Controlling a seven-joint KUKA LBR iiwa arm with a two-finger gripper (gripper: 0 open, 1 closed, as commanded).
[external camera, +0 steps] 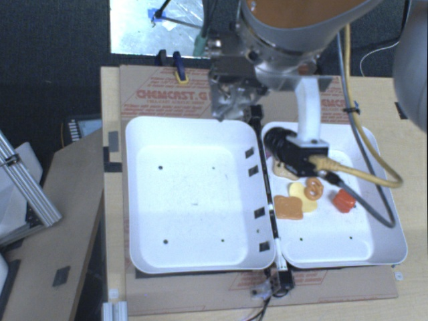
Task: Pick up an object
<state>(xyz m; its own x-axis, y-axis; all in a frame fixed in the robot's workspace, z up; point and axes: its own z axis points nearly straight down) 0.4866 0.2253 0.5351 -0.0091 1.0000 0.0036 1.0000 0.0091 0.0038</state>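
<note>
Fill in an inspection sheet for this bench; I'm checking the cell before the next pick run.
Surface: shallow white plastic left bin and matching right bin, side by side on printed cardboard.
Job's things: in the right bin, orange toast-shaped slice, orange pretzel-like ring, small red block, flat yellow piece.
Clutter: blue-handled clamp on the cardboard's far edge.
Grippers: grey metal gripper above the bins' far rims.
Cables: yellow cable trails across the right bin.
Surroundings: wooden bench, aluminium rail at left.
</note>
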